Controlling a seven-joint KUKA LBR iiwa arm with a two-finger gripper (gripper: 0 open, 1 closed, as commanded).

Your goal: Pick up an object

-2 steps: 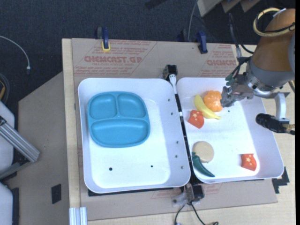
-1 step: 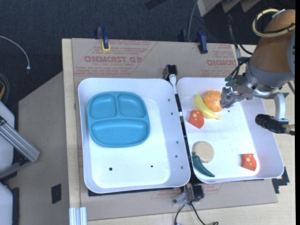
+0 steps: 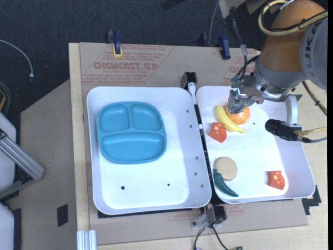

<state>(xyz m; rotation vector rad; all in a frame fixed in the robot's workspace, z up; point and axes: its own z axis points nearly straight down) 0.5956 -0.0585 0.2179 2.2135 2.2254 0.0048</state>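
Claw: we see one claw (image 3: 238, 105), low over the far part of the right bin; we cannot tell whether it is released or clenched.
Arm: one arm (image 3: 283, 40), grey with an orange band, rising up and to the right of the claw.
Orange: one orange (image 3: 242, 116), directly beneath the claw and partly hidden by it; we cannot tell whether the two touch.
Banana: one banana (image 3: 227, 121), just below and left of the claw, lying against the orange.
Red pieces: two; one red piece (image 3: 218, 132) near the claw, just past the banana's lower left, and a second red piece (image 3: 276, 179) well apart from the claw, toward the bin's near right corner.
Tan disc: one tan disc (image 3: 226, 167), well below the claw by the bin's left wall.
Green pepper: one green pepper (image 3: 225, 184), just beyond the disc and touching it.
Blue plate: one blue plate (image 3: 132, 132) with three compartments, far to the claw's left in the left bin.
Bins: two white bins, the left bin (image 3: 151, 199) and the right bin (image 3: 260, 155), side by side.
Surface: a brown board (image 3: 83, 139) with red lettering lies under both bins, held by two blue clamps (image 3: 116, 41) at the edge beyond the claw.
Room: dark floor (image 3: 52, 14) around the board.
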